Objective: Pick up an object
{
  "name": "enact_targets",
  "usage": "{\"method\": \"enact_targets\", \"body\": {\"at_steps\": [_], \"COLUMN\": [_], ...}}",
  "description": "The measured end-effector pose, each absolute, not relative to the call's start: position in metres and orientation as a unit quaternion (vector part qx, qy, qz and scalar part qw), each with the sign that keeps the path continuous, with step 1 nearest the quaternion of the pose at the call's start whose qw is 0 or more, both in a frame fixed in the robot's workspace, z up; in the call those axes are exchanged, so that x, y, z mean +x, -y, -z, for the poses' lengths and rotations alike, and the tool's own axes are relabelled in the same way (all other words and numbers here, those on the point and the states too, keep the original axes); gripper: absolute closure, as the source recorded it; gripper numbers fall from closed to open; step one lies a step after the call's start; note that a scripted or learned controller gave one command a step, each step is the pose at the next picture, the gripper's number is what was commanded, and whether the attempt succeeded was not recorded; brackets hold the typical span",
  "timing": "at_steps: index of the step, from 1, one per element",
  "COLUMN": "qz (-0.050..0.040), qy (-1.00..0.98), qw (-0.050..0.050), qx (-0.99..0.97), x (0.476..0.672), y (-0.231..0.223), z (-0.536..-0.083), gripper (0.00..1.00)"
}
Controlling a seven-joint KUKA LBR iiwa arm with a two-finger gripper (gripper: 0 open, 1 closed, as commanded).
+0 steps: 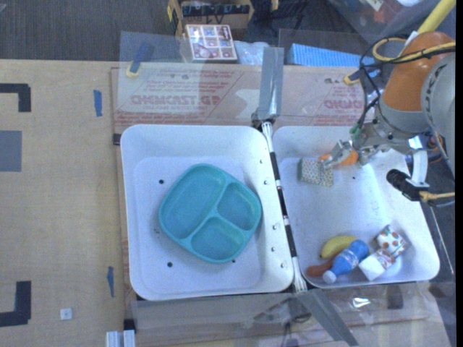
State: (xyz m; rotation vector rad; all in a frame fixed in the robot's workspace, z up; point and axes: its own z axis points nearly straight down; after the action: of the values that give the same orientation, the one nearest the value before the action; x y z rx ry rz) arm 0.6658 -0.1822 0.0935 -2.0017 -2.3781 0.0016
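My gripper (338,155) reaches in from the right over the back of the right bin (362,212). Its tip is right beside a small speckled green-grey pad (315,171) that lies on the bin floor. A small orange piece (350,158) shows at the gripper's tip, and I cannot tell whether it is held. In the bin's front right corner lie a yellow banana (337,246), a blue bottle (349,259), a white cup (372,267), a red-dotted white item (391,241) and a reddish-brown piece (317,270).
A teal divided plate (210,212) lies in the left bin (145,157). The grey arm with its orange band (416,71) hangs over the right bin's back right corner. Clear panels, cardboard and a box (210,6) stand behind the bins.
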Motion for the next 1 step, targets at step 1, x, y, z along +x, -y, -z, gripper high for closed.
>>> {"method": "enact_targets", "body": {"at_steps": [1], "qz": [-0.0006], "qy": [0.894], "qw": [0.006], "qx": [-0.447], "x": [0.6668], "y": [0.2029], "z": [-0.0974], "gripper": [0.00]}}
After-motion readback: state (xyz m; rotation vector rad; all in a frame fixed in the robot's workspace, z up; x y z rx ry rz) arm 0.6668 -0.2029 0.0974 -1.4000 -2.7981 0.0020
